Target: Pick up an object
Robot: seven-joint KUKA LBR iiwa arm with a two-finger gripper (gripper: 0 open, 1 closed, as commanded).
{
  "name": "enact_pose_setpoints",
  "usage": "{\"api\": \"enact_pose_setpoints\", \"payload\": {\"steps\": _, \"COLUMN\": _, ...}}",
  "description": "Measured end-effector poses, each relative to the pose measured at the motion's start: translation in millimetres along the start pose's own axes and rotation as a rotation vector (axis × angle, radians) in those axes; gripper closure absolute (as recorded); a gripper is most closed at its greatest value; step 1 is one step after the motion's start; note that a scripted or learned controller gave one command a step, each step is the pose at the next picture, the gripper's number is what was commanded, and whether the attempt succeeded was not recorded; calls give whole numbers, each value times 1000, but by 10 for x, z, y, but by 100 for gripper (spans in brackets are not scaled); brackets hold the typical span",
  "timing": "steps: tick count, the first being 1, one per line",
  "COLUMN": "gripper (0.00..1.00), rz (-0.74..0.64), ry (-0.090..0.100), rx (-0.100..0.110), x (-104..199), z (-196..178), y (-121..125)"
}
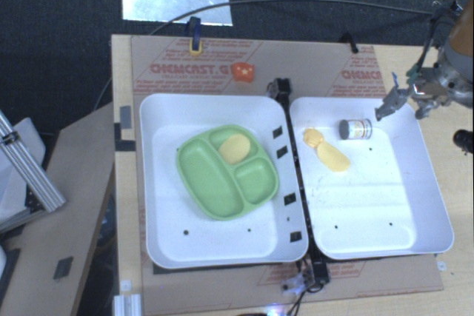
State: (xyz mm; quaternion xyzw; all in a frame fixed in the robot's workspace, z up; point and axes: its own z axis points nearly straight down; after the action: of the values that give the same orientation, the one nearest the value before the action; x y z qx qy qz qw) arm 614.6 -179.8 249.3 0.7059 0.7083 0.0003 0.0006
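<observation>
In the right bin point(385, 222) a small tin can point(356, 129) lies on its side near the far wall. Just left of it lies a yellow gourd-shaped toy point(326, 149). The left bin point(167, 233) holds a green divided plate point(211, 192), and a pale yellow round item point(235, 149) sits in its top compartment. My gripper point(406, 109) hangs over the far right corner of the right bin, to the right of the can. It is open, and its two fingers are spread with nothing between them.
A black divider with clips point(290, 159) runs between the two bins. On the cardboard behind the bins there is a small orange object point(243, 72) and a blue-and-yellow clamp point(195, 37). An aluminium rail point(26, 166) stands at the far left.
</observation>
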Motion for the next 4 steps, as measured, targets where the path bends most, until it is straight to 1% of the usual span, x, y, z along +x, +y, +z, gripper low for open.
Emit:
{"api": "enact_pose_setpoints", "payload": {"steps": 1, "gripper": 0, "rz": 2, "ry": 1, "rx": 4, "x": -7, "z": 619, "y": -32}}
{"api": "enact_pose_setpoints", "payload": {"steps": 3, "gripper": 0, "rz": -1, "ry": 1, "rx": 2, "x": 93, "z": 1472, "y": -35}}
{"api": "enact_pose_setpoints", "payload": {"steps": 4, "gripper": 100, "rz": -2, "ry": -1, "rx": -3, "x": 86, "z": 1339, "y": -20}}
